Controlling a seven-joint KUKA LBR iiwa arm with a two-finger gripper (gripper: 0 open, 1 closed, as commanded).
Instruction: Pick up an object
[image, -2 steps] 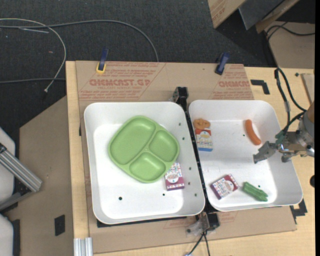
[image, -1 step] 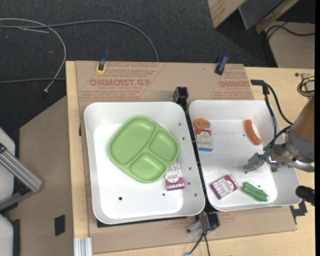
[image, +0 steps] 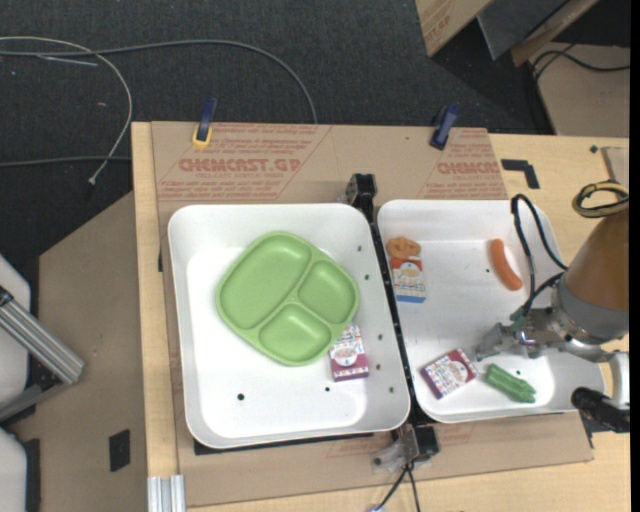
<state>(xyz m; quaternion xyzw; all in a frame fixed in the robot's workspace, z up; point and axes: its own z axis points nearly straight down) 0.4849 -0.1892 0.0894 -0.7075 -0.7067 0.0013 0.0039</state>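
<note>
My gripper is down in the right bin, near its front right part, with the arm's orange band above it. Just left of it and a little nearer the front lies a small purple-and-white box, tilted. A green pickle-like piece lies right in front of the gripper. An orange sausage-shaped piece rests further back, and a small white-and-blue carton with an orange top sits by the bin's left wall. Nothing shows held in the gripper.
The left bin holds a green divided plate and a small pink-and-white carton at the plate's front right. Black clamps join the bins at back and front. A black cable loops over the right bin's back right.
</note>
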